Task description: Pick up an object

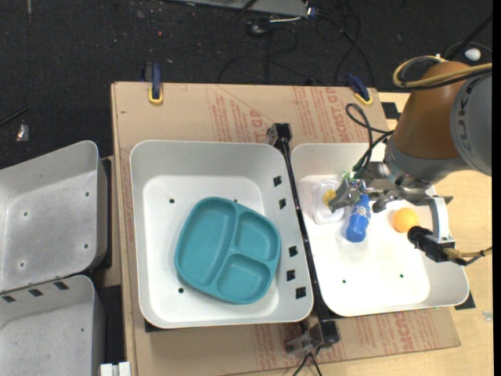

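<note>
In the right bin (376,292) a small blue bottle-shaped object (357,224) lies near the middle, upper end pointing away from me. My gripper (359,200) hovers right over that upper end, its grey fingers (338,200) spread to either side, open and not closed on it. An orange ball (403,220) rests just right of the blue object, close beside the gripper. A clear, whitish item with a yellow patch (324,193) lies at the gripper's left, partly hidden by it.
The left bin (156,171) holds a teal divided plate (228,249). A black divider (293,202) runs between the two bins. The arm's grey and orange wrist (434,124) covers the right bin's far right corner. White trays (47,210) sit off the bench at left.
</note>
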Tool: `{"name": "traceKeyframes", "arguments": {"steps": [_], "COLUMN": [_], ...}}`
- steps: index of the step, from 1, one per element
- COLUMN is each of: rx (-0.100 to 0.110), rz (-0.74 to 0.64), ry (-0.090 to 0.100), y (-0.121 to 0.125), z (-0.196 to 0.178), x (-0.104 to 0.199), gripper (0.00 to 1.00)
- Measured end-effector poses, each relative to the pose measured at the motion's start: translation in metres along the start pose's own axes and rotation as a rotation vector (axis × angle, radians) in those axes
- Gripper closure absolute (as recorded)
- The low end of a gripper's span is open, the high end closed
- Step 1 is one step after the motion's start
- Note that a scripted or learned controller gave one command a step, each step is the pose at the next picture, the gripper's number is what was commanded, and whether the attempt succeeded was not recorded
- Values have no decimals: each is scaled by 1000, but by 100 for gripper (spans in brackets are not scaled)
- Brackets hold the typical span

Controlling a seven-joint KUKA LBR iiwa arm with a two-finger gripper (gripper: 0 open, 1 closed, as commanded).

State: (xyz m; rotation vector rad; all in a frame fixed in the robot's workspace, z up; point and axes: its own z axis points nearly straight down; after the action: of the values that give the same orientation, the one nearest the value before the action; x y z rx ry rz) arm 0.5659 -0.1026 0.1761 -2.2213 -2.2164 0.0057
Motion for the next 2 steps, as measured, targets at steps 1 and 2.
{"name": "traceKeyframes", "arguments": {"steps": [1,2], "rx": [0,-27], "rz": [-1,-4], "ry": [1,-3], "y": [-4,3], "z": [44,62], "x": [-1,0], "gripper": [0,0]}}
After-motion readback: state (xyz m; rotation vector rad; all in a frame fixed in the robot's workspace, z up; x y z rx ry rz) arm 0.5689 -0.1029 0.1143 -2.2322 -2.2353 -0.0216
